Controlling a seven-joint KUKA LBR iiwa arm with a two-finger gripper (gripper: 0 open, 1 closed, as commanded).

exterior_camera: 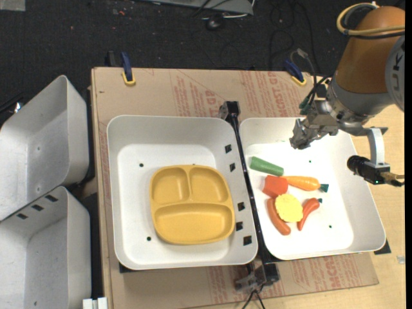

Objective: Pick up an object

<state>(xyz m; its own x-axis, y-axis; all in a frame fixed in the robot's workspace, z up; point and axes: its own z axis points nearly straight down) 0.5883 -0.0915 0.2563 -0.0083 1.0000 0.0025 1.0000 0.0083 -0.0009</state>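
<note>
Pincer (301,140) small and dark against the right bin (360,237); cannot tell its state, nothing seen in it. Arm (370,56) cut off at the frame's right edge. Table (174,89) is brown board with red print, blue clamps at its far edge; dark floor with cables beyond. Toy food lies clustered mid right bin, below-left of the pincer and apart from it: green piece (266,167), carrot (302,183), red block (275,185), yellow disc (288,207), red chili (309,210), sausage (277,221) partly under the disc. Left bin (129,140) holds a yellow divided plate (192,203). Two spare white bins (38,140) left of the table.
</note>
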